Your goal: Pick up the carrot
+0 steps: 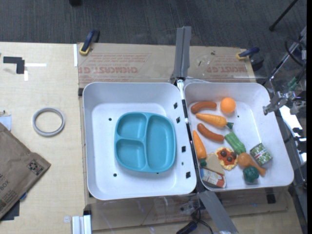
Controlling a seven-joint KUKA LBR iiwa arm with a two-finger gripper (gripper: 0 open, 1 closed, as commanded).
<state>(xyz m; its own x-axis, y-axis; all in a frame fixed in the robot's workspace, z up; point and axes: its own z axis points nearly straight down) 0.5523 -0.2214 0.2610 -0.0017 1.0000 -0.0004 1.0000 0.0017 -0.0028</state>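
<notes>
Seeing carrot [211, 119] in right bin [273, 145], long axis left-right, green stem end pointing right. Jaws [273, 106] sit near bin's right rim, apart from carrot; I can't tell their state.

Glossy plastic carrot [211, 119], smooth blue plastic tray [146, 142]

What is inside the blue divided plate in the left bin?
The blue divided plate shows three bare compartments with no food in them. It covers the middle of the left bin floor, so whatever lies beneath is hidden.
</notes>
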